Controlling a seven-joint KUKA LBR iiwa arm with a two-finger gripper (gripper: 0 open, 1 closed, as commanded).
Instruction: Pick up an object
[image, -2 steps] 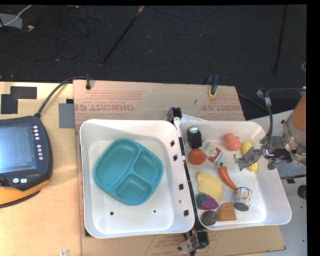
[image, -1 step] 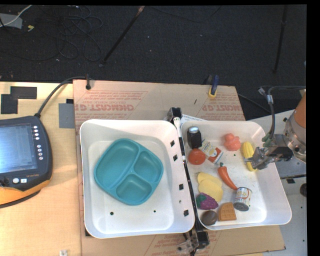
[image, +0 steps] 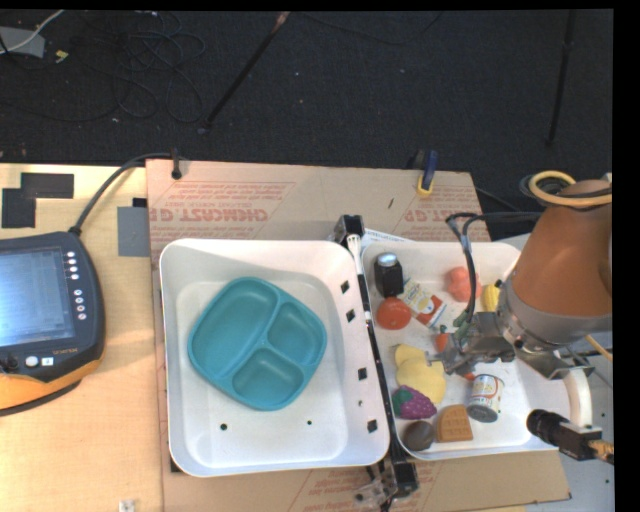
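Observation:
The right bin (image: 500, 440) holds several small items. Among them are a black can (image: 388, 272), a red tomato (image: 393, 314), a pale pink fruit (image: 459, 282), a yellow piece (image: 421, 372), purple grapes (image: 415, 403), a brown round piece (image: 418, 435), an orange cracker (image: 455, 425) and a small tin can (image: 484, 396). My gripper (image: 462, 352) hangs low over the middle of this bin, just right of the yellow piece and above the tin can. The arm's orange band (image: 565, 260) hides the bin's right part.
The left bin (image: 190, 420) holds a teal divided plate (image: 260, 342). A tablet-like pendant (image: 45, 305) lies on the bench at far left. A black divider strip (image: 362, 340) runs between the bins. A small printed box (image: 428, 304) lies near the tomato.

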